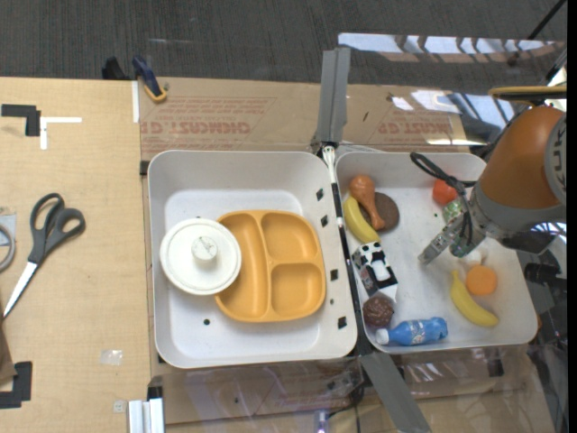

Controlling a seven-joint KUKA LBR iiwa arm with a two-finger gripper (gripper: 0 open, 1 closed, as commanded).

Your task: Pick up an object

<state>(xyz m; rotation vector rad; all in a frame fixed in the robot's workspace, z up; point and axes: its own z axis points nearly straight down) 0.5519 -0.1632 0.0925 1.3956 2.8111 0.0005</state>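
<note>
In the right bin point(410, 233), the orange point(481, 280) lies just beside the gripper point(448, 242).

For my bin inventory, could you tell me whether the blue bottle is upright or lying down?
Lying down: the blue bottle rests on its side along the right bin's near wall.

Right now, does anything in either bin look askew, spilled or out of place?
Mildly: the white lid in the left bin overlaps the yellow divided plate, half on, half off. Nothing looks spilled or broken.
</note>
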